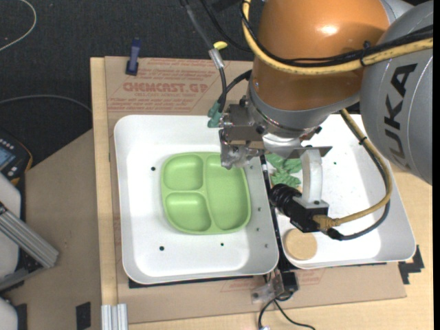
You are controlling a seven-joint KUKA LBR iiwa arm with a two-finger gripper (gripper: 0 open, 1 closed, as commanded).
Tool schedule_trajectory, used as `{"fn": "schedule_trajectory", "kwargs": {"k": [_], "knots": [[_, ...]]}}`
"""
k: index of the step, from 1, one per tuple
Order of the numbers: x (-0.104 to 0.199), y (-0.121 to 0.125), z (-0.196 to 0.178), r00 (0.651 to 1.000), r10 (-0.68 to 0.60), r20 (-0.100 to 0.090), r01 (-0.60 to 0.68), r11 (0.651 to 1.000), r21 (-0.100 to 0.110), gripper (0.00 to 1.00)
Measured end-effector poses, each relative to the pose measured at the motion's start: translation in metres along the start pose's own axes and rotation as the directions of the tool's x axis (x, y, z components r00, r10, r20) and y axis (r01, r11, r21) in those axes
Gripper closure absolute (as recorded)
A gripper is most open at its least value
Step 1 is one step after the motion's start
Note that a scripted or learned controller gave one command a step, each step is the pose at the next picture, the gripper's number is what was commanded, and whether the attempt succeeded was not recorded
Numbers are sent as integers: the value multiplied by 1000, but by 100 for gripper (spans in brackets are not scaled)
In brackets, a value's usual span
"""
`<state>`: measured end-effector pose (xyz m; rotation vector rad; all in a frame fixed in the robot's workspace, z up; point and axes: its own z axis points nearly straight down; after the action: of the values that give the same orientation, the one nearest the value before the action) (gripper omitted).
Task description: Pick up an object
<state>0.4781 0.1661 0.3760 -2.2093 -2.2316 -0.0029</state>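
Note:
A light green divided plate (pixel 205 192) lies flat in the left bin (pixel 137 184). My gripper (pixel 231 158) hangs under the orange wrist, right at the plate's upper right rim, close to the wall between the two bins. Nothing visibly hangs from it. In the right bin (pixel 371 205) a crumpled green object (pixel 286 171) is partly hidden beneath the arm. A round tan disc (pixel 300 245) lies near that bin's front left corner.
The arm's bulk covers the top of both bins. A black fitting (pixel 297 212) with a yellow cable (pixel 364 212) reaches over the right bin's left side. A brown board (pixel 165 84) lies behind the bins, with a blue clip (pixel 133 57) at its far left.

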Motion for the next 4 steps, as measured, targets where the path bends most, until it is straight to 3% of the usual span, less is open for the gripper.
{"fn": "schedule_trajectory", "kwargs": {"k": [1, 2, 3, 4], "knots": [[-46, 33, -141, 1000, 15, -1, -15, 1000, -19, 100], [-24, -1, -32, 1000, 7, 5, -7, 1000, 13, 100], [-4, -1, 77, 1000, 9, 6, -9, 1000, 13, 100], [-25, 0, 115, 1000, 14, 4, -14, 1000, 7, 100]]}}
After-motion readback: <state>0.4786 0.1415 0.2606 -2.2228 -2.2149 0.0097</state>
